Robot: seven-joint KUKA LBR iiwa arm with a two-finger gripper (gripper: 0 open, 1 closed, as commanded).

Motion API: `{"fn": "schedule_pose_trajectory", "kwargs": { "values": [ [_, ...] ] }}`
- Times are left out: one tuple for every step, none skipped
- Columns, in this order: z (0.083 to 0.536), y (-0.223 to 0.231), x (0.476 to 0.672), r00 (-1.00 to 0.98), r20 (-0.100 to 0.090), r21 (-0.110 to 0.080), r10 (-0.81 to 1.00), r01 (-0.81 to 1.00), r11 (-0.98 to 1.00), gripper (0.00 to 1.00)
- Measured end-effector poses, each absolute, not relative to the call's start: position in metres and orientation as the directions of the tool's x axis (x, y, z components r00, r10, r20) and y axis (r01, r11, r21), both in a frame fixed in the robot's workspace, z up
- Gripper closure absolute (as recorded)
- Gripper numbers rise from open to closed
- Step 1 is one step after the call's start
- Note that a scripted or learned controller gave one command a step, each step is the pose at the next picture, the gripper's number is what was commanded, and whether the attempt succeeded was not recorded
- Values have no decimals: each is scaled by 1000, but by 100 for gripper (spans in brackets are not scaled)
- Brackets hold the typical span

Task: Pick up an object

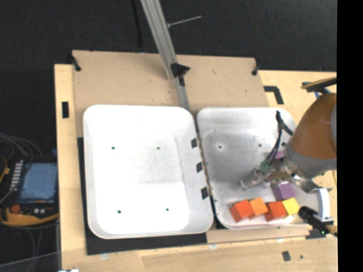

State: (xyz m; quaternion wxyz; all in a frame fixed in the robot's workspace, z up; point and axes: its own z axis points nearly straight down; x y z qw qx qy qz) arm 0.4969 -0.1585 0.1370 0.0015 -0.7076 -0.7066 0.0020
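Tool (256,178) hangs low inside the right bin (227,129), just above the blocks (can't tell its state). Orange blocks (249,208), a yellow block (291,207) and a purple block (282,191) cluster at the bin's near edge.

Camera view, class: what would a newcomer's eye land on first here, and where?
The cluster of coloured blocks, orange, yellow and purple, packed into the near corner of the right bin. Next, the arm's orange band at the right, with the gripper low over the bin floor just above those blocks.
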Motion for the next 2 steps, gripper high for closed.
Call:
{"fn": "schedule_pose_trajectory", "kwargs": {
  "values": [
    [151, -158, 500, 7, 1, 5, 1000, 1000, -7, 100],
    [197, -165, 498, 6, -2, 6, 1000, 1000, -6, 100]
  ]
}}
